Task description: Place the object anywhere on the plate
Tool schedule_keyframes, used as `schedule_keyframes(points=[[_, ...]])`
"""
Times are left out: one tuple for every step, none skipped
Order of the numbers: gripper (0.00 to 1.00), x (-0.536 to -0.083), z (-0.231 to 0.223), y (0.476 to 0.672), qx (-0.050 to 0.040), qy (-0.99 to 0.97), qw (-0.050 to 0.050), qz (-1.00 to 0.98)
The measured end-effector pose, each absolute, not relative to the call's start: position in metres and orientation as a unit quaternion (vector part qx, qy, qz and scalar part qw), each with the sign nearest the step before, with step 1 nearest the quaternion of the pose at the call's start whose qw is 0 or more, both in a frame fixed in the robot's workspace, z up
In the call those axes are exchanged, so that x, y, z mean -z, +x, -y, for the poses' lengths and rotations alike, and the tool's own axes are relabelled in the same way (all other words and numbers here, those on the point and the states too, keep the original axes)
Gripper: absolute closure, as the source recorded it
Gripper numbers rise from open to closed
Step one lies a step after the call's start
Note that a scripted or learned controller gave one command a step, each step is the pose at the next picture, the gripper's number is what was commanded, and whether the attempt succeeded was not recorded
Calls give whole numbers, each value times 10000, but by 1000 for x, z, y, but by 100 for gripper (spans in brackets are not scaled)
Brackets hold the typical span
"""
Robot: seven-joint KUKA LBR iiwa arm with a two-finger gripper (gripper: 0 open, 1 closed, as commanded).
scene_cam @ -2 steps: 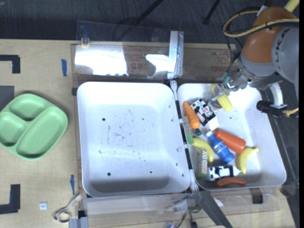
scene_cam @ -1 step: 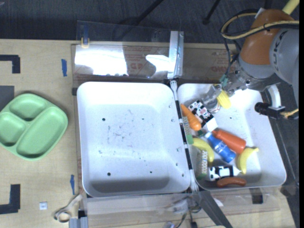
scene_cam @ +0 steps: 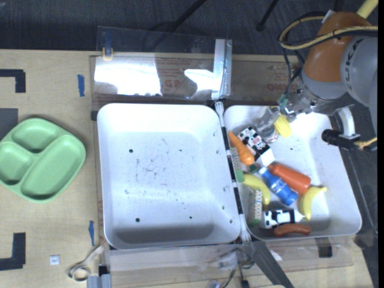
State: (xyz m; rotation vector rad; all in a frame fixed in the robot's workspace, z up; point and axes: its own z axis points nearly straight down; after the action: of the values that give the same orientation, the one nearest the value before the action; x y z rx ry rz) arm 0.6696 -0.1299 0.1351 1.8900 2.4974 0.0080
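Note:
A green divided plate (scene_cam: pixel 42 159) lies on the wooden bench at the far left, outside both bins. The right bin (scene_cam: pixel 342 179) holds a heap of toys: an orange carrot (scene_cam: pixel 243 150), a black-and-white cow figure (scene_cam: pixel 252 138), a blue bottle (scene_cam: pixel 281 189), an orange piece (scene_cam: pixel 292 176), a yellow banana (scene_cam: pixel 310 198) and a red sausage (scene_cam: pixel 291 229). My gripper (scene_cam: pixel 273 125) hangs low over the back of that bin, right by a small yellow object (scene_cam: pixel 282 126) and the cow figure. Whether anything is held is unclear from here.
The left bin (scene_cam: pixel 162 173) sits between the plate and the right bin. A clear plastic sheet and metal bracket (scene_cam: pixel 222 71) stand behind the bins. Cables (scene_cam: pixel 300 29) loop above the arm at upper right.

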Motion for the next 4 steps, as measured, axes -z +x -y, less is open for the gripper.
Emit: schedule_keyframes(points=[[0, -135, 130, 670, -26, 6035, 48, -7974], [0, -135, 130, 670, -26, 6035, 48, -7974], [0, -186, 61, 668, -15, 6214, 15, -7835], [0, -195, 99, 668, -12, 6322, 24, -7748]])
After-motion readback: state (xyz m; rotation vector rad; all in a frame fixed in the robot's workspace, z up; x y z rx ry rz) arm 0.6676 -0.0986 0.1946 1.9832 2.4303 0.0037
